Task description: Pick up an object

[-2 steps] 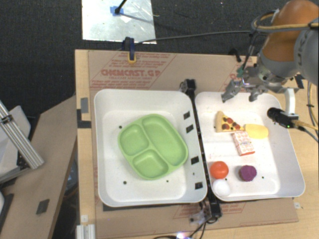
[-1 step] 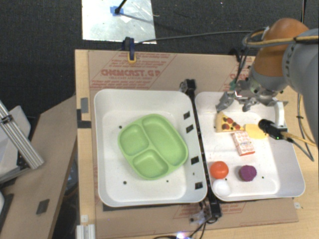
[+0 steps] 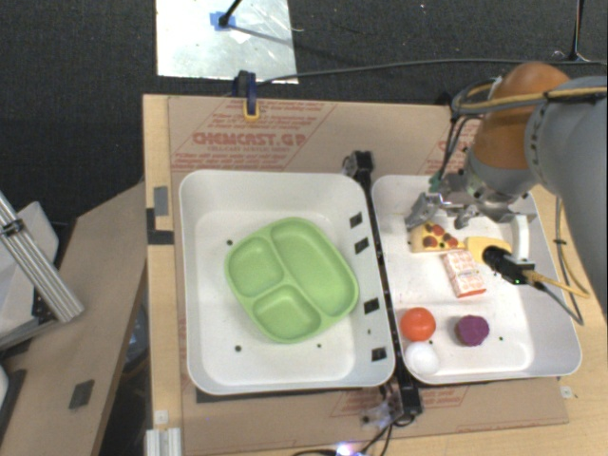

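Tool (image 3: 443, 213) low over right bin (image 3: 546, 354), just above pizza-slice toy (image 3: 434, 240); open/shut state can't tell. Green tray (image 3: 290, 278) in left bin (image 3: 218, 217).

My grey arm (image 3: 560, 131) reaches in from right, orange band above wrist, my gripper (image 3: 439, 215) pointing down, low over right side.

Arm (image 3: 560, 131) cut off at right edge; gripper (image 3: 439, 211) fingers unclear
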You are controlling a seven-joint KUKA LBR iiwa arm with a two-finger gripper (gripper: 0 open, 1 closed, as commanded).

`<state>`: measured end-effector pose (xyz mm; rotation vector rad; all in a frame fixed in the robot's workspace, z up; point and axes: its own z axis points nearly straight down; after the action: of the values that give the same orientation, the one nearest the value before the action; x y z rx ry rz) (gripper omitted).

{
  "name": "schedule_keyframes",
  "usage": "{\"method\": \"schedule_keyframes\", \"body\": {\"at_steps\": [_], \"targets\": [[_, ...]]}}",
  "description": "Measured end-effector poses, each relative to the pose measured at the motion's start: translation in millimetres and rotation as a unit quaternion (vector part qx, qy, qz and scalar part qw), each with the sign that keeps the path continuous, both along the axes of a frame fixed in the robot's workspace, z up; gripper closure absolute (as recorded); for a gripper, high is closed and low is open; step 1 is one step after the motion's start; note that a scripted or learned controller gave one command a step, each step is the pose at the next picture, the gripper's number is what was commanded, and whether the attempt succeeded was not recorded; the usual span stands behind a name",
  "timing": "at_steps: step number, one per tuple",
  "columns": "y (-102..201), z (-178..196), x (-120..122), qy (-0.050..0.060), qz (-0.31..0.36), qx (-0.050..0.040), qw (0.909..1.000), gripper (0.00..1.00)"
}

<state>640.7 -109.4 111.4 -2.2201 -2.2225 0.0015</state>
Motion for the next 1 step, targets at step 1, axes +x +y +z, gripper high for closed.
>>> {"method": "schedule_keyframes", "body": {"at_steps": [1], "targets": [[0.5,-26.9,1.0,-0.001,0.000,0.0000,1.0000,0.00]]}}
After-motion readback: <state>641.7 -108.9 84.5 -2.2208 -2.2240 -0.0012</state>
